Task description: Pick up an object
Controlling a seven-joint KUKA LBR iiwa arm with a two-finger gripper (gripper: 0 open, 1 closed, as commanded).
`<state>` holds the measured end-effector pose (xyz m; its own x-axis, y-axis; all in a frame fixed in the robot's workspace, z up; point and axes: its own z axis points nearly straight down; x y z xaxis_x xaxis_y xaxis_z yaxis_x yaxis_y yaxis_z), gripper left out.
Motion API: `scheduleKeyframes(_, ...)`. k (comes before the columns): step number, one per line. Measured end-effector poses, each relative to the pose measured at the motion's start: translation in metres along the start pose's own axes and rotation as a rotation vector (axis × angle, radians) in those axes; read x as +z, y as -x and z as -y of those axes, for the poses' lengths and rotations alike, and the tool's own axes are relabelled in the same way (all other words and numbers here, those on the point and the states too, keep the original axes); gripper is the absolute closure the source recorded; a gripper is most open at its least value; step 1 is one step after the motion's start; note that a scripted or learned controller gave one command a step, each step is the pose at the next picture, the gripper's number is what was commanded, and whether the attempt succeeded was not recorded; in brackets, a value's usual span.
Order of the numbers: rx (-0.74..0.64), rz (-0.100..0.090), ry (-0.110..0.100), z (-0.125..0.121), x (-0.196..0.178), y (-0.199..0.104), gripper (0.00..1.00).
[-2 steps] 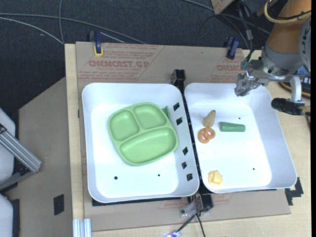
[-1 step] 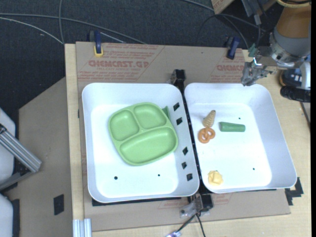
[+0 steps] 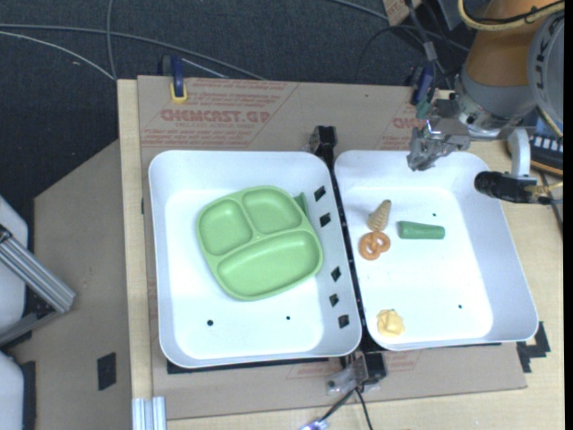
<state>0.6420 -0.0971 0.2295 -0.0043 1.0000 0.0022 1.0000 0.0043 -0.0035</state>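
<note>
Hanging over the far edge of the right bin, the gripper sits above the white rim with nothing visible between its fingers; from where I stand it is too small and dark to tell whether the claw is spread or pressed together. The grey arm with its orange band comes in from the upper right.

Down in the right bin lie four small things. A tan cone rests near the bin's left side, tilted, and an orange pretzel lies just beside it, below. A green stick-shaped piece lies flat to the right of the cone. A pale yellow lump sits near the front edge, well apart from the rest.

The left bin bears a green divided plate, three compartments, turned at a slant.

All of these lie well apart from the gripper.
</note>
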Motion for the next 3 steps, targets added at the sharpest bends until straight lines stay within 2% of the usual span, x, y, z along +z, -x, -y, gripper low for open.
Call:
scheduleKeyframes(1,-0.002,-0.001,0.001,0.005,0.000,-0.057,1.00)
scheduleKeyframes(2,-0.002,-0.001,0.001,0.025,-0.008,-0.113,1.00)
scheduleKeyframes(3,-0.001,-0.001,-0.002,0.048,0.006,-0.159,1.00)
